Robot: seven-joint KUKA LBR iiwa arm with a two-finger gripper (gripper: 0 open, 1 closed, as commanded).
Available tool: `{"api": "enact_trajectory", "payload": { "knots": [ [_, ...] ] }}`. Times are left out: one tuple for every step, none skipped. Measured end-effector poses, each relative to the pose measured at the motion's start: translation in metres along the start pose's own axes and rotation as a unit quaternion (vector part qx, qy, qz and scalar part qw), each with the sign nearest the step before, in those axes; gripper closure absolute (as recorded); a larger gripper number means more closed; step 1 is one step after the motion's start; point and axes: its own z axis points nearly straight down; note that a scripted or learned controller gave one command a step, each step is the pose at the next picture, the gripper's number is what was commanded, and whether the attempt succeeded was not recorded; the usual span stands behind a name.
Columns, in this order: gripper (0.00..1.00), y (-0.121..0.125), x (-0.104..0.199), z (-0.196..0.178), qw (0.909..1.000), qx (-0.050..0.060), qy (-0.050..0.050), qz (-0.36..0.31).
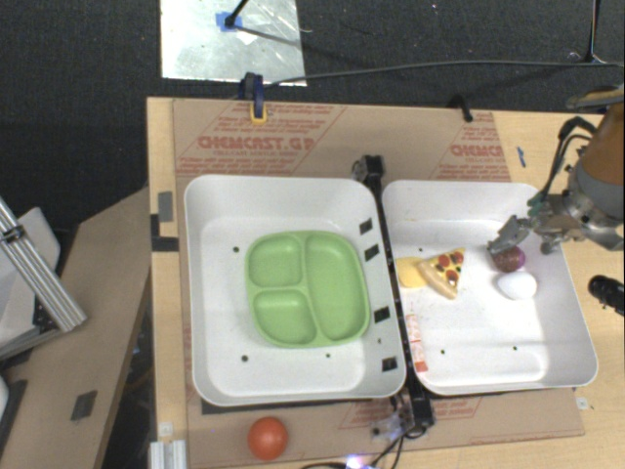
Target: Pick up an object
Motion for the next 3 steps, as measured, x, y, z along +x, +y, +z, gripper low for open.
{"api": "enact_trajectory", "payload": {
  "knots": [
    [0.00,0.003,0.000,-0.007,1.0000,-0.006,-0.001,-0.002],
    [0.00,0.002,0.003,0.055,1.0000,-0.004,-0.001,-0.001],
    [0.00,0.003,0.003,0.107,1.0000,-0.005,-0.001,-0.001]
  ]
}}
